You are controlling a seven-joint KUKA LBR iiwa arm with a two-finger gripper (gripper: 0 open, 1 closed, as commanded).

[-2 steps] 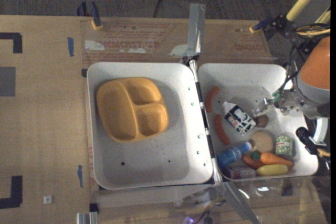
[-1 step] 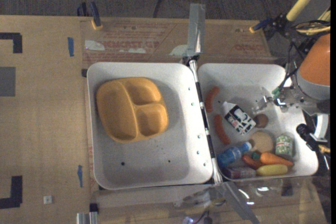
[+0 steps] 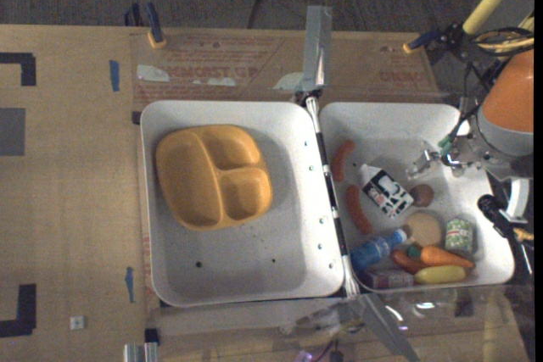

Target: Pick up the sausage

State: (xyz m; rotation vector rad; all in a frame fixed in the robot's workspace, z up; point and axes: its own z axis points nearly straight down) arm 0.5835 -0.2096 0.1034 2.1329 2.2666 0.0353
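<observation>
Two reddish-brown sausages lie in the right bin (image 3: 399, 119) near its left wall. One sausage (image 3: 342, 158) sits further back, and the other sausage (image 3: 357, 209) lies just in front of it. My gripper (image 3: 439, 155) hangs over the right half of that bin, well to the right of both sausages and apart from them. Above it the arm's orange band (image 3: 514, 94) shows at the right edge. Nothing is seen held in the gripper.
A black-and-white carton (image 3: 388, 191) lies between the sausages and the gripper. The bin's front holds a blue bottle (image 3: 379, 248), a carrot (image 3: 443, 256), a yellow piece (image 3: 439, 274), a green can (image 3: 459, 234) and a tan disc (image 3: 423, 228). The left bin (image 3: 254, 267) holds an orange divided plate (image 3: 213, 175).
</observation>
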